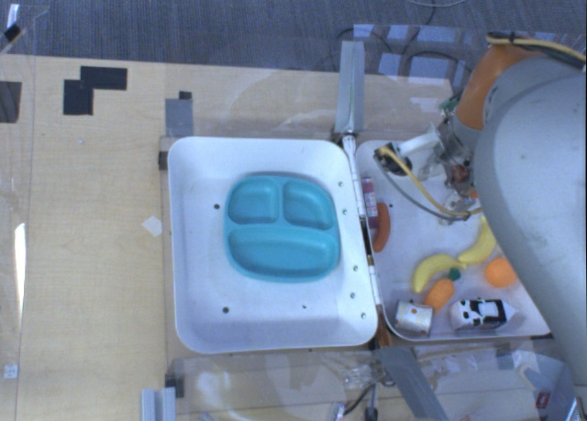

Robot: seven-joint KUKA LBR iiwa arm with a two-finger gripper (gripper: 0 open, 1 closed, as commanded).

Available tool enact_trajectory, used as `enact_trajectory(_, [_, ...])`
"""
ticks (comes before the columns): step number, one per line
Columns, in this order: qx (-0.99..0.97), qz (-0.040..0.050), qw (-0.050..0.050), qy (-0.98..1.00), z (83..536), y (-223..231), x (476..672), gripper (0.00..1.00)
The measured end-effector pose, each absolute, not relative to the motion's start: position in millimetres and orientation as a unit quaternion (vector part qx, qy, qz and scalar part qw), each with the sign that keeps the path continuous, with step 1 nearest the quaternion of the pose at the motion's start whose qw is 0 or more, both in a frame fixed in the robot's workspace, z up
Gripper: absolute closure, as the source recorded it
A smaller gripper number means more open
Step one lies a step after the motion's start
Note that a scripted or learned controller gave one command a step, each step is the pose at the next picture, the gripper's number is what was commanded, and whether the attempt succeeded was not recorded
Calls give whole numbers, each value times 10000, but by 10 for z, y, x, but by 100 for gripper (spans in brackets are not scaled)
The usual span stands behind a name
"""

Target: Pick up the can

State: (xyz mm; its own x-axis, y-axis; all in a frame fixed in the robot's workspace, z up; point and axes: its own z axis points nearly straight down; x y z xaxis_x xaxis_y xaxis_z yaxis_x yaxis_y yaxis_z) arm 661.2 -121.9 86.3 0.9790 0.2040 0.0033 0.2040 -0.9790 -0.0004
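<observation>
Can (pixel 415 316): lies on its side at the right bin's (pixel 393 263) near wall, beside the carrot (pixel 439 293).
Approach: I judge a straight drop over its middle best, clear of carrot and wall.
Gripper (pixel 456 171): hovers far back in that bin, well apart from the can; its state I cannot tell.

Grey arm (pixel 537 217) reaching in from right, orange band uppermost, wrist angled leftward
</observation>
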Motion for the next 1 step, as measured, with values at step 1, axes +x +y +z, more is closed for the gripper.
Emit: enact_trajectory(1, [-9947, -8, -7, -1030, 861, -1447, 6620, 0])
